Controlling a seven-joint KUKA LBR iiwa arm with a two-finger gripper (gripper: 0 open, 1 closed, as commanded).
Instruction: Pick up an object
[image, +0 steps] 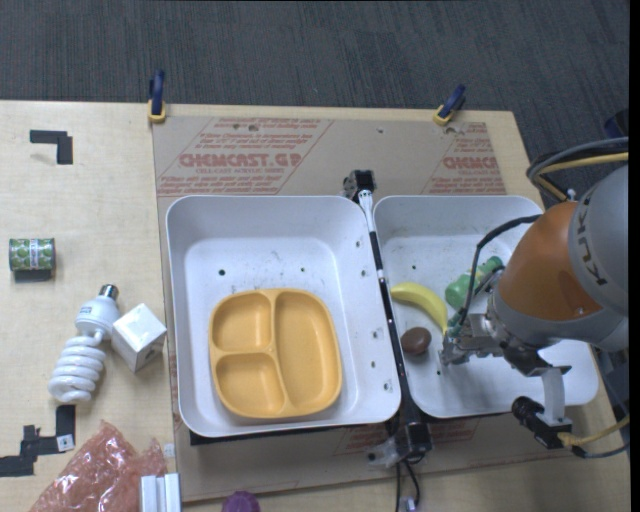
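A: While the claw (450, 352) hangs low in the right bin (470, 400), can you tell if it has anything?

B: No; I cannot tell how it stands, and nothing shows in its grip. A brown ball (416, 342) lies just beside it, a banana (421, 303) and a green thing (462, 288) near.

A: So the pick is not done?

B: I'd judge grasp and lift remain. A yellow tray (275, 352) sits well apart.

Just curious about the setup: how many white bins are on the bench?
2: the left bin holds a yellow tray; the right bin holds a banana.
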